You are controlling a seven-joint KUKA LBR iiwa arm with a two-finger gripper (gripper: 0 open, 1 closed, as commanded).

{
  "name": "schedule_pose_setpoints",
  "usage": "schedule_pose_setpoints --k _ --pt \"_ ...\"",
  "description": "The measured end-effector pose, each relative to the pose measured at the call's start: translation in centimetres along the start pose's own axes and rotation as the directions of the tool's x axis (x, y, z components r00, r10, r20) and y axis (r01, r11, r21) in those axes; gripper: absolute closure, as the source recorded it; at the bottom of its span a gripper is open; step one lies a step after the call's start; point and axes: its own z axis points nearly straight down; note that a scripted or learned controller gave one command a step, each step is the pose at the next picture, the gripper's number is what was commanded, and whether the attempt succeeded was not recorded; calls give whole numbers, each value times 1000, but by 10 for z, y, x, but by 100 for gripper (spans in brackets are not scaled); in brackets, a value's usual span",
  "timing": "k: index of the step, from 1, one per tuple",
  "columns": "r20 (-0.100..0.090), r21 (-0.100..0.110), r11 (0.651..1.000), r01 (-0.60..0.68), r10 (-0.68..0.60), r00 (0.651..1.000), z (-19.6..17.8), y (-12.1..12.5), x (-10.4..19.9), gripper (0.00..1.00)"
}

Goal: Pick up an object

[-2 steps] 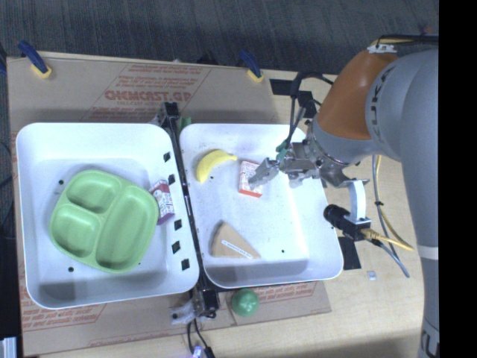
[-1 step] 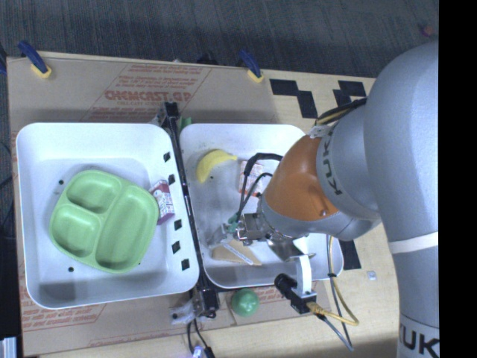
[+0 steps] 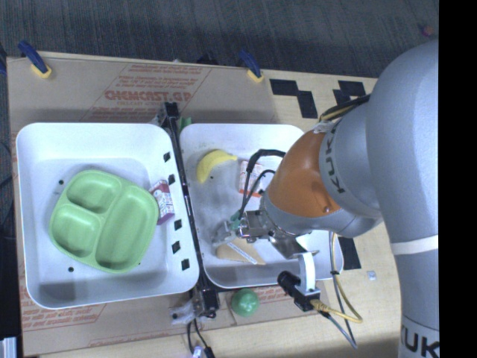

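**Ana:** Grey arm [image 3: 395, 155] sits closest to the lens, its orange band bent low over the right bin [image 3: 287, 134]. The gripper [image 3: 237, 233] is down among the things near that bin's front, and whether it has closed on anything I cannot tell; the wrist hides it.

**Ben:** So what would make this pick go well?

**Ana:** I'd judge it should settle on one item and come straight down over it. A pale, flat piece [image 3: 238, 253] lies just beside the gripper, touching or nearly so. It looks thin, so a lift could slip. The yellow banana [image 3: 214, 162] at the bin's back left lies apart from the rest and seems the easier target.

**Ben:** And the containers, biggest first?

**Ana:** The left bin [image 3: 30, 200] holds a green divided plate [image 3: 104, 221] with three compartments, all bare, and a small red-and-white packet [image 3: 164, 200] against the right wall. The right bin holds the banana, the pale piece and some clutter I can't name. A green ball [image 3: 244, 302] rests outside, on the tabletop [image 3: 149, 88] by the front edge.
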Motion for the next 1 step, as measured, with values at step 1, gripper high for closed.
schedule_pose_setpoints --k 1 --pt "2 -8 1000 -7 7 1000 -130 1 15 100"
